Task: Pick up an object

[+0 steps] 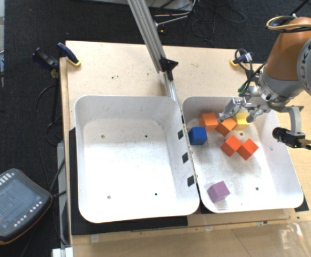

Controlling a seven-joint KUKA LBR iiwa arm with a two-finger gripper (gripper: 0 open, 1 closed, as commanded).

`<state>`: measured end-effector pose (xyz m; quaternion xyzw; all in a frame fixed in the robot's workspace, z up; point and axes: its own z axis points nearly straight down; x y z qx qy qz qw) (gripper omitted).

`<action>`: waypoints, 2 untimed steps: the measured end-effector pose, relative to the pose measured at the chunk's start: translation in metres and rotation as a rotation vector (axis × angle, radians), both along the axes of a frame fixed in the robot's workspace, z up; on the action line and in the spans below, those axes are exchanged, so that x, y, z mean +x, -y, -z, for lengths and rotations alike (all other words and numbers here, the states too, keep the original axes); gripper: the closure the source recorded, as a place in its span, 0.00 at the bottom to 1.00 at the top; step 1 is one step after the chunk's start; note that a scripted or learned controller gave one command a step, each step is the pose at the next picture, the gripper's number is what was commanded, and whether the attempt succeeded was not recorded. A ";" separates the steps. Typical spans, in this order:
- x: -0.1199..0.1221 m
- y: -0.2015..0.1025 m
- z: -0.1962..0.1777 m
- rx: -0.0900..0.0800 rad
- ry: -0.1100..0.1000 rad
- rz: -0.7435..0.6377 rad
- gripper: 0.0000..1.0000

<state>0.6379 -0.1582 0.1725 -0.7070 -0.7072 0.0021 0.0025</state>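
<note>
The gripper [240, 110] is seen low in the right bin [283, 189], toward its twelve o'clock end, above a cluster of blocks. Whether it is spread or closed cannot be told. A yellow block [242, 120] lies just beneath it, touching an orange block [226, 126]. Another orange block [209, 120] lies at nine o'clock of these, and a blue block [197, 136] nearby. Two more orange blocks [239, 146] lie at six o'clock. A purple block [218, 191] rests well apart. The left bin [91, 111] sits beside on the counter [118, 63].
</note>
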 end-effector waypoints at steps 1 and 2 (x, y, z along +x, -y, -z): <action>-0.006 -0.010 0.055 0.001 0.000 -0.001 0.00; -0.004 -0.009 0.040 -0.001 0.008 0.001 1.00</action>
